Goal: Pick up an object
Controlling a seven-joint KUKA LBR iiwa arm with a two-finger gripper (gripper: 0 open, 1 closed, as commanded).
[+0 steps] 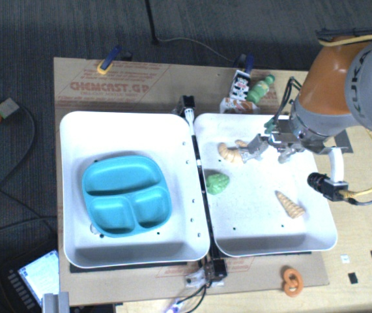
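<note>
Hovering over the right-hand shallow white plastic bin (316, 237) now, grey two-finger gripper (271, 143) low near the far wall, reaching in under the orange-banded wrist. Impossible to tell from this slant whether open or closed, too small and too dark against the wrist. Nearest target: a tan, ridged croissant-like toy (232, 152) lying just to the camera-left of the gripper, close enough that touching or apart cannot be settled. Further options: a small crumpled green lump (216, 182) down toward the near side and left, beside the bin divider, and a tan cone-shaped piece with ridges (290, 204) well toward the near side. Best bet, judging from here: go for the croissant, shift left to centre over its body, straddle the narrow width, not the length, descend straight, squeeze only once low. Risk of nudging it toward the bin wall, or clipping one end and spinning it away. Left of all this, a blue three-compartment plastic tray (127, 195) sitting in the other white bin (75, 175), no concern for this grasp.
</note>
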